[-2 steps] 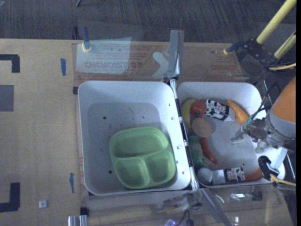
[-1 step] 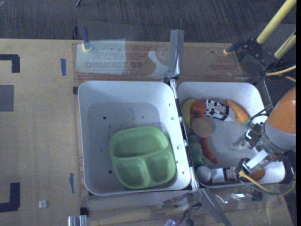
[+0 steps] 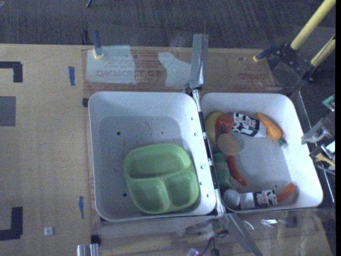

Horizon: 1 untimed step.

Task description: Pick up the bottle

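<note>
The bottle (image 3: 254,198) lay on its side at six o'clock in the right bin (image 3: 298,116), cap toward nine; it looked light, rigid and slippery, best pinched across its mid-body. The gripper (image 3: 319,143) sat at three o'clock; its state I cannot tell.

A green item (image 3: 220,170) lies half-hidden beneath other toys against the right bin's (image 3: 303,143) left wall, too blurred to identify.
</note>
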Each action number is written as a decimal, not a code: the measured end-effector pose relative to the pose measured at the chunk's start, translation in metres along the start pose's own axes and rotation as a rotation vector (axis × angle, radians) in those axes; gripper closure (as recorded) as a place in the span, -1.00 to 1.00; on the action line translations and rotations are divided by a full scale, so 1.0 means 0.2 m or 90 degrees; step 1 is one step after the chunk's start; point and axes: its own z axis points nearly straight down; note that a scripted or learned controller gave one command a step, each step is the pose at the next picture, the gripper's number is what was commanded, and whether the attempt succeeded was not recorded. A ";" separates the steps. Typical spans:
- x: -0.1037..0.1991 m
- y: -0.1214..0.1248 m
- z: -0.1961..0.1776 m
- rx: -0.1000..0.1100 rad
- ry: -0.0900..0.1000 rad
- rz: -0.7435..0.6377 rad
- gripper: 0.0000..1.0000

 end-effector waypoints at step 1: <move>0.13 -0.14 0.71 0.002 -0.001 0.286 -1.00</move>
